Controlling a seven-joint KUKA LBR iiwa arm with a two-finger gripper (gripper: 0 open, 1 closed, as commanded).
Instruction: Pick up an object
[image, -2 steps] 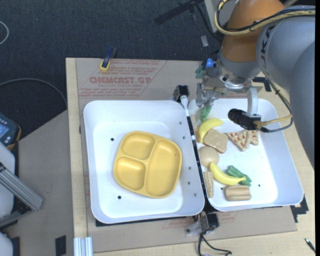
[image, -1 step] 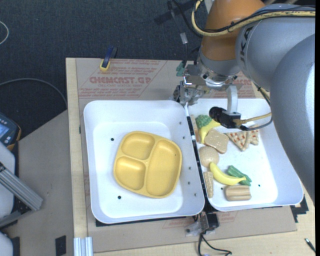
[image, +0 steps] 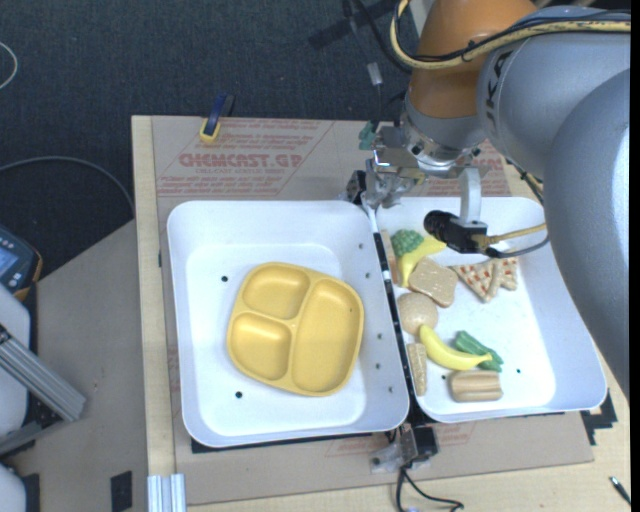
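Dark carpet surrounds a bench topped with brown cardboard (image: 250, 160), and on it sit two shallow white bins side by side. From where I stand the grey arm with its orange band comes in from the right, and the pincer (image: 385, 185) hangs over the far end of the wall where the two bins meet. Whether it is spread or pressed together I cannot tell; its tip is lost in a clutter of metal and cable.

Nearer me and to the right of the pincer lies the right bin (image: 560, 350), holding a heap of toy food: a green piece (image: 407, 242) just below the pincer, a tan slice of bread (image: 433, 282) beside it, a waffle-like piece (image: 487, 277) further right, and further toward me a banana (image: 445, 350), a green pepper (image: 478, 348) touching it, and a brown roll (image: 474, 385). To the pincer's left and toward me, the left bin (image: 200, 400) holds a yellow divided plate (image: 296, 327).

Any of the toy pieces would serve as the object. They look like light, stiff plastic, smooth and probably slippery, so a pinch across a narrow middle seems safest. The banana looks a fair choice: slim, and best taken across its curve at mid-length. The bread lies flat and would be harder to get under.
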